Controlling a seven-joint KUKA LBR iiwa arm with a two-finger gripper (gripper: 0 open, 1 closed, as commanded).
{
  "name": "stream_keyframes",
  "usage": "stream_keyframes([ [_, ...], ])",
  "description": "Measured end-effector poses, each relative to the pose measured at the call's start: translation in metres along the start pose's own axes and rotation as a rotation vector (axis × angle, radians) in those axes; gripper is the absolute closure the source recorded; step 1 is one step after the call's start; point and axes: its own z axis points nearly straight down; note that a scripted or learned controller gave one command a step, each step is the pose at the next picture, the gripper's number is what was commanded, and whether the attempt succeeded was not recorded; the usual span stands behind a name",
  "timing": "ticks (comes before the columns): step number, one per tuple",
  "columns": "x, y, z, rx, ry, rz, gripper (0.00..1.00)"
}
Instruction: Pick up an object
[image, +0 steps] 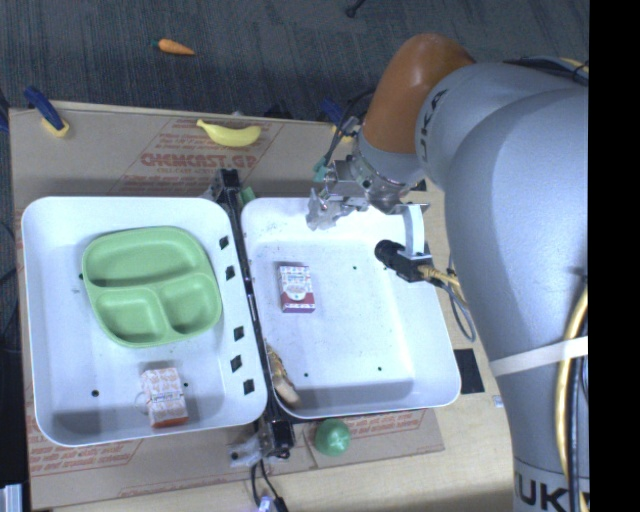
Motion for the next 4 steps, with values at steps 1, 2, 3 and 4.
stream_keyframes([
  [1, -0.001, -0.001, 0.001, 0.003, -0.001, 0.000, 0.00],
  [2, -0.017, -0.003, 0.091, 0.008, -0.002, 0.001, 0.00],
  [3, -0.016, -0.001, 0.079, 0.005, -0.001, -0.003, 1.00],
  [4, 0.049, 0.000, -0.012, 0.000, 0.000, 0.000, 1.00],
])
